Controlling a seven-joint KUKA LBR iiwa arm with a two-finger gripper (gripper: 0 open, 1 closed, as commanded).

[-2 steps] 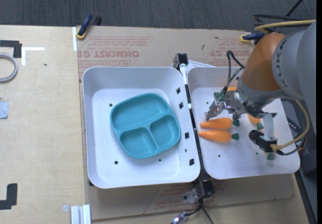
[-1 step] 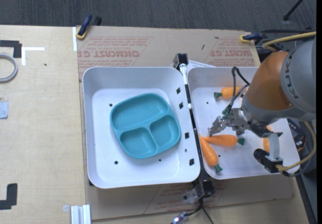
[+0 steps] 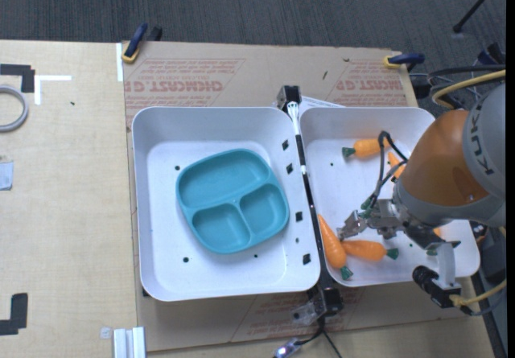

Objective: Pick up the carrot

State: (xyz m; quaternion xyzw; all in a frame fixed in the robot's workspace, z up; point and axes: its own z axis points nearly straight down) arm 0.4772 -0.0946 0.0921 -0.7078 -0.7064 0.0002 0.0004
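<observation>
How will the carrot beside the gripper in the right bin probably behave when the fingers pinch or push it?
The carrot looks like a smooth, glossy toy, so it is probably stiff and light. Its round, tapered body may roll or slip sideways out of the gripper. It lies near another carrot, which a push might disturb.

My arm (image 3: 451,167) covers part of the right bin (image 3: 322,127) and most of one carrot (image 3: 394,160); I can't make out the gripper (image 3: 354,225) fingers.
</observation>
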